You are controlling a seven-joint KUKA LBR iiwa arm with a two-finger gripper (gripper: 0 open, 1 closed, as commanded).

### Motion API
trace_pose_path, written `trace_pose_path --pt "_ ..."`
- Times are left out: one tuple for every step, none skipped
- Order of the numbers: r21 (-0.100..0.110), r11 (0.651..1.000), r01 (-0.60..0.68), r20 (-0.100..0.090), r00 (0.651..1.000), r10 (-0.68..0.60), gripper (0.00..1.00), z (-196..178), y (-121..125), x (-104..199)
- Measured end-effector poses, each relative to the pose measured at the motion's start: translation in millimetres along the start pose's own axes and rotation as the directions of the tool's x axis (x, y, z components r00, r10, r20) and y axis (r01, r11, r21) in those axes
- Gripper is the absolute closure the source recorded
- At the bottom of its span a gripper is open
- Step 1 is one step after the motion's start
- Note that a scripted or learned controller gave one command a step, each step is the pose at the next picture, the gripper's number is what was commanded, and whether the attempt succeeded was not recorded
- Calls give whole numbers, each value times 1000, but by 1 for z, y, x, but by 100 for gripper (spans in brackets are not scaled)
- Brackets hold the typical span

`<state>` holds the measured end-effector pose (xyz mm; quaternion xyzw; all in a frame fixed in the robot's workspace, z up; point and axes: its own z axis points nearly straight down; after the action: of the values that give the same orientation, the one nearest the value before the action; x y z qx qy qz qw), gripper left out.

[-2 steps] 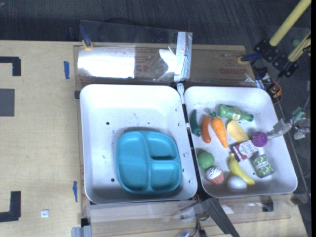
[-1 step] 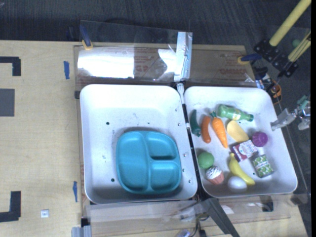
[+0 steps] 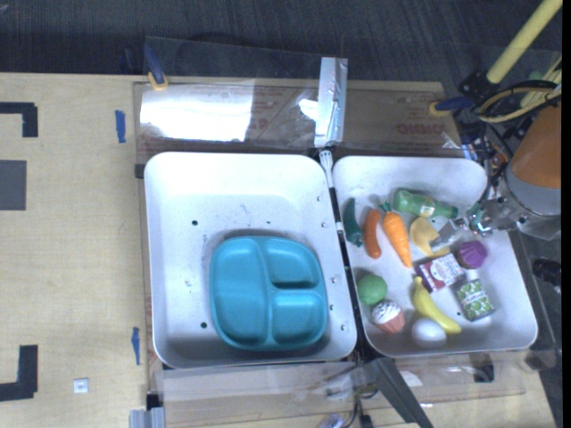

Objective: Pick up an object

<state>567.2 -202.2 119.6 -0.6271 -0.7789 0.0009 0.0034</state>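
A robotics lab bench. Plywood top point(image 3: 62, 266) carried black tape markers point(image 3: 22, 119) and blue tape tabs point(image 3: 119, 125); two white bins point(image 3: 169, 185) sat under a clear acrylic guard point(image 3: 232, 96); yellow cabling point(image 3: 513, 101) trailed beside the arm point(image 3: 540, 163).

I am looking down on a pale plywood table point(image 3: 71, 266) that is carrying black tape corner marks point(image 3: 25, 119) along its left side and short blue tape strips point(image 3: 119, 126) near the bin area. Behind the table, a dark grey carpeted floor point(image 3: 268, 12) is running across the top of the view. A clear plastic sheet point(image 3: 234, 105) is standing along the far edge and is catching a bright overhead glare. At upper right, a yellow pole point(image 3: 531, 29) is slanting above tangled yellow and black cables point(image 3: 513, 101).
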Motion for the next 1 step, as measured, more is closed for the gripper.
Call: trace_pose_path --pt "-11 990 144 8 990 -144 0 31 49 55"
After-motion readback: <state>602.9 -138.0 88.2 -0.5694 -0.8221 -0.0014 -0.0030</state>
